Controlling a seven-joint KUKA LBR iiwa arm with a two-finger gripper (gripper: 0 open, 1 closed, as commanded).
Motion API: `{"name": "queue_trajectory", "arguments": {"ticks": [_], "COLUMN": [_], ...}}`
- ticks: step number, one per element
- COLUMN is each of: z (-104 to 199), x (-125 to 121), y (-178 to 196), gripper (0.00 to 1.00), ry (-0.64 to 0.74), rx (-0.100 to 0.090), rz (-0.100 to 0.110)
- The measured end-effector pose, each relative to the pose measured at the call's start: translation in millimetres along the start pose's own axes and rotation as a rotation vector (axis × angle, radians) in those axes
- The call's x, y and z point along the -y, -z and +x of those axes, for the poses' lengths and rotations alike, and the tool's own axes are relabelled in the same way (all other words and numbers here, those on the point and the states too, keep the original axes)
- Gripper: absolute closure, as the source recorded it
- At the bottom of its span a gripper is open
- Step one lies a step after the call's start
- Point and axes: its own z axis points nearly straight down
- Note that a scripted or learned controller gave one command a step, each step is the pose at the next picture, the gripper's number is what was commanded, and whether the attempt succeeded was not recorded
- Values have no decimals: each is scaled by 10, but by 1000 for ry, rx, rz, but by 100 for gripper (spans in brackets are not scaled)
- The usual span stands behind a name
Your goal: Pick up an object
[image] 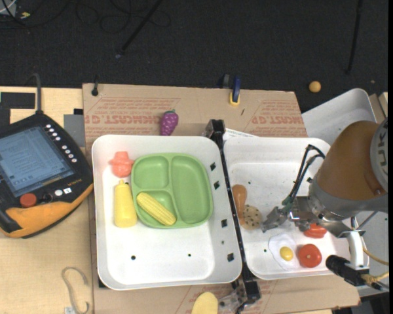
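Tomato (pixel 308 255) beneath low-bent gripper (pixel 278 216)

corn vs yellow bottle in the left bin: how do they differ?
The corn lies inside the green tray, in its lower-left compartment; the yellow bottle lies on the bin floor just outside the tray's left edge. The corn sits diagonally; the bottle runs nearly straight up the image. The corn's surface is ridged; the bottle is smooth with a narrow neck. Both are yellow and similar in length.

Floor: dark carpet (pixel 183 31) with loose black cables (pixel 141 12).
Bench: brown cardboard sheet (pixel 190 110) under the bins.
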Motion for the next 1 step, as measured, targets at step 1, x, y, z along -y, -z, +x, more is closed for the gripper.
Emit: {"name": "queue_trajectory", "arguments": {"ticks": [1], "z": [11], "x": [-2], "y": [-526], "gripper": [0], "ry": [1], "rx": [3], "rz": [-6]}}
